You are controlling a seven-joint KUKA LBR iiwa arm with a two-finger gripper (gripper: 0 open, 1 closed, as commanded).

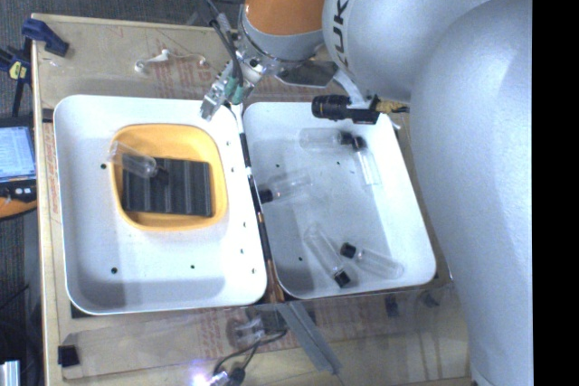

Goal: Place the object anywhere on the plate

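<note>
Landmark = plate (168,143), orange w/ dark ribbed centre, lying in the L bin (81,221), upper-middle of it.

Tube (138,164): clear vial, black cap, lies on the plate at its upper-left part, across the boundary betw. orange rim and dark centre, tilted. Touching the plate, nothing gripping it.

Claw (220,94): up and right of the plate, over the top edge of the L bin near the seam w/ the R bin (412,221). Not touching plate or tube; well apart from the tube. Points down-left toward the plate. Spread or pressed together: cannot tell, tip too small and blurred. Nothing visible in it.

Arm (398,23): grey, orange band above the wrist, comes in from right of the plate, covers much of the R side.

R bin, right of the plate: several more clear tubes w/ black caps, scattered. One near the seam, just right of the plate; two at upper part; two or three at lower part.

Tabletop (109,50): wood, carries both bins. Clear plastic scrap above the plate near the top edge.
</note>
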